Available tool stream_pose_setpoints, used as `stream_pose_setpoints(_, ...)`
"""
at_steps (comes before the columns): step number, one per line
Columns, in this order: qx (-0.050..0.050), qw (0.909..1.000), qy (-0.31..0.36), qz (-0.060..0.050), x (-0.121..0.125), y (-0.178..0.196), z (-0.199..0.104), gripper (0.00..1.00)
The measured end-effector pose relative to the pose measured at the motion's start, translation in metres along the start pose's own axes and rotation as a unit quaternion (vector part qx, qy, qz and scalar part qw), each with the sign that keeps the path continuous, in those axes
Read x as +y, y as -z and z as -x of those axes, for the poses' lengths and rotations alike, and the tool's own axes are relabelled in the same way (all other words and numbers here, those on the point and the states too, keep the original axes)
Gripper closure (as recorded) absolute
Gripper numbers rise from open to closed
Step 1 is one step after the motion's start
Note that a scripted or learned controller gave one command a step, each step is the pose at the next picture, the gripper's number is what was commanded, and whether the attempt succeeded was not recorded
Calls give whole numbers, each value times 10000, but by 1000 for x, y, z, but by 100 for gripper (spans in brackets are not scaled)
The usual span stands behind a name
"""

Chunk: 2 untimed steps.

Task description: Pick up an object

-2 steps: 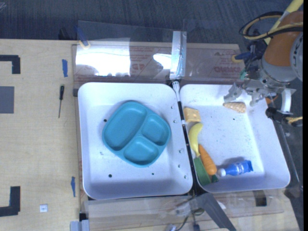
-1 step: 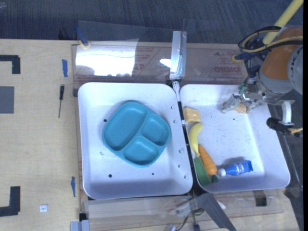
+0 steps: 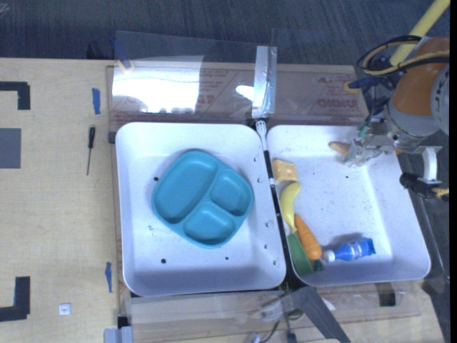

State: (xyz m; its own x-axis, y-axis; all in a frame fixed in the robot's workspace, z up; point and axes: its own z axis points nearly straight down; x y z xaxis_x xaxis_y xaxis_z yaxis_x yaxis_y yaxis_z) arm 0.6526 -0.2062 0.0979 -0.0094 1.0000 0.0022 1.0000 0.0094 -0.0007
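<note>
The gripper (image 3: 364, 147) sits low at the far right corner of the right bin (image 3: 400, 213), just beside a small tan object (image 3: 338, 147) lying on the bin floor; whether it is open or closed cannot be told. Nothing looks lifted yet, so the pick seems barely begun. A banana (image 3: 288, 200), carrot (image 3: 308, 239) and blue bottle (image 3: 352, 250) lie nearer the front, and a blue divided plate (image 3: 203, 197) rests in the left bin (image 3: 136, 191).

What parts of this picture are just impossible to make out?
- Gripper: too small and blurred in the camera view to tell how its fingers stand.
- Tan object beside it: too small to identify.
- Green item: partly covered by the carrot.
- Arm: cut off by the right edge.
</note>
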Motion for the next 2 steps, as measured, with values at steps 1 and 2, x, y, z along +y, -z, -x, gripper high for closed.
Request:
stream_pose_setpoints(1,16,10000,4,6,1,0,-2,0)
stream_pose_setpoints(2,-17,9997,254,12,15,-12,-22,0)
